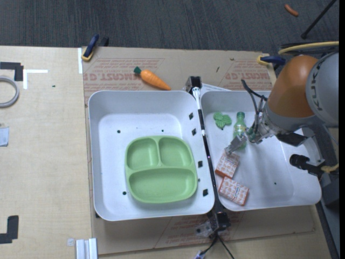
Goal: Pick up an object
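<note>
In the right bin [280, 190] a small green bottle [240, 124] stands near the upper left, with a green leafy toy [221, 119] just to its left. Two red-and-white packets lie lower down: one [227, 165] near the divider, the other [234, 191] by the front wall. My gripper [237, 145] hangs down from the orange-banded wrist [291, 88]. It sits right beside the bottle's lower end and just above the upper packet. I cannot tell whether it touches either of them.
The left bin [102, 144] holds a green divided plate [160, 169]. A toy carrot [152, 78] lies on the cardboard behind the bins. A blue clamp [90, 46] sits at the cardboard's far left corner. Cables run below the bins' front edge.
</note>
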Robot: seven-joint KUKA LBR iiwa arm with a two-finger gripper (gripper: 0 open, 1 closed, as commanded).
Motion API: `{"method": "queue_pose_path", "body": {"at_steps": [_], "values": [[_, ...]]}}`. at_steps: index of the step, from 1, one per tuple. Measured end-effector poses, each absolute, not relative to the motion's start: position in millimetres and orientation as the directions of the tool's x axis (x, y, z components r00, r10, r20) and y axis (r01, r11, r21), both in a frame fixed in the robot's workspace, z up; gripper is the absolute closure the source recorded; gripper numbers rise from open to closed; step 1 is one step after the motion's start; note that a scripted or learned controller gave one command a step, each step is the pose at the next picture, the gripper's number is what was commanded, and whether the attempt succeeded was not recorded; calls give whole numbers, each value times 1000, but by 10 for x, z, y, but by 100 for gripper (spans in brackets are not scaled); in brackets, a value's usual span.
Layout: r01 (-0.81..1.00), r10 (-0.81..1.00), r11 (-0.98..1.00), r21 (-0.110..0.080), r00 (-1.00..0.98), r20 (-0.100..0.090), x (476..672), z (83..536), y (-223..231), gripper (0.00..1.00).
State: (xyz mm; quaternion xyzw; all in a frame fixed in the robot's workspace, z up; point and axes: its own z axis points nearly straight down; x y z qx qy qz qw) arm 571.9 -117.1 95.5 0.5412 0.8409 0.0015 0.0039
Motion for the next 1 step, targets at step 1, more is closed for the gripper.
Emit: {"method": "queue_pose_path", "body": {"at_steps": [1], "values": [[911, 911, 412, 8, -412, -3, 5724, 1055, -1165, 100]]}}
